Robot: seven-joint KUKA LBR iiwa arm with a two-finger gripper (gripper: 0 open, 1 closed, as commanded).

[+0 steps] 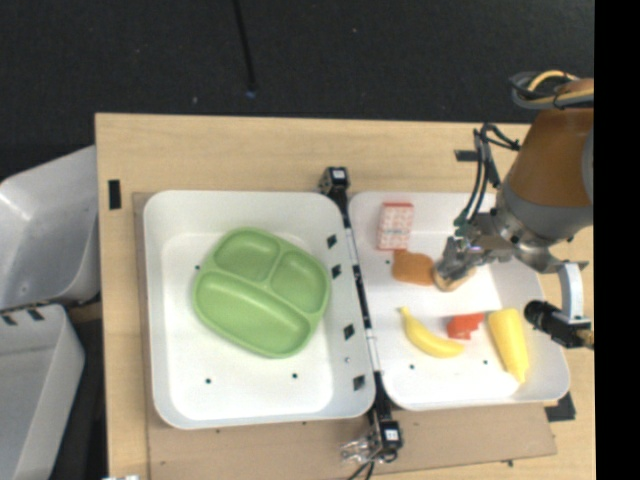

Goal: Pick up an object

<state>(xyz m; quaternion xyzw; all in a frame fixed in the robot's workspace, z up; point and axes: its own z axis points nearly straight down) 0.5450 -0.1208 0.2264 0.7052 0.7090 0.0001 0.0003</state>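
A: Where is the gripper point(455, 268) seen?

B: It is seen low in the right bin point(425, 388), with the arm point(545, 173) reaching in from the right. The tip is placed at the right end of a brown bun point(411, 267).

A: Is the bun held?

B: That cannot be told. The tip is blurred, and whether it is spread or closed cannot be made out. Something tan is seen right at the tip, touching or just beside the bun, but it cannot be said to be gripped.

A: What else is found around the tip?

B: A pink and white packet point(395, 225) is lying above and to the left of it, near the bin's far wall. A banana point(430, 334) is lying below and slightly left of it. A small red block point(465, 325) is lying just below it, beside the banana's right end. A yellow cob-shaped piece point(509, 341) is lying below and to the right.

A: And further off?

B: A green divided plate point(262, 291) is lying in the left bin point(175, 388), well to the left of the tip. Both bins are carried side by side on the wooden table point(125, 148).
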